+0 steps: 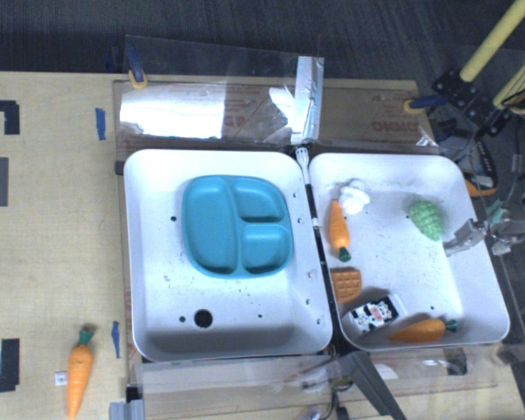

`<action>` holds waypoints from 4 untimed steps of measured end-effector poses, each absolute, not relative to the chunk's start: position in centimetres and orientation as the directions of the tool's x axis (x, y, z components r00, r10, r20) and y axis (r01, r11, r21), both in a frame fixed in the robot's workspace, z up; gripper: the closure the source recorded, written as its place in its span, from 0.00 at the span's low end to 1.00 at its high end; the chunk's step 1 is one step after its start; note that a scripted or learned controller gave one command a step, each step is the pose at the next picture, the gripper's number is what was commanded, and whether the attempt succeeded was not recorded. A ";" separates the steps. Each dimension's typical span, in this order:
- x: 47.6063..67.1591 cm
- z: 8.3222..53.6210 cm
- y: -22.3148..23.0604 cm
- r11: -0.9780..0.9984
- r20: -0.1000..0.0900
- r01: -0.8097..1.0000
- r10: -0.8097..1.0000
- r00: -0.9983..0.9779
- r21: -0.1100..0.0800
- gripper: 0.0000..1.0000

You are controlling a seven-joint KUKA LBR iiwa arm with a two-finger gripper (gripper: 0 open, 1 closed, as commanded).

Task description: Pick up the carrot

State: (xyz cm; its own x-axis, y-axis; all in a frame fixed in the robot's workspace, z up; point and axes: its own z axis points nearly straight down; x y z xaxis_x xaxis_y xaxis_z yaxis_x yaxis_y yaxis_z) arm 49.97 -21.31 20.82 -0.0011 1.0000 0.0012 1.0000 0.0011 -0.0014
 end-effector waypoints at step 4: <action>52.9 9.9 -11.7 0.355 0.002 0.935 0.935 -0.355 -0.009 0.00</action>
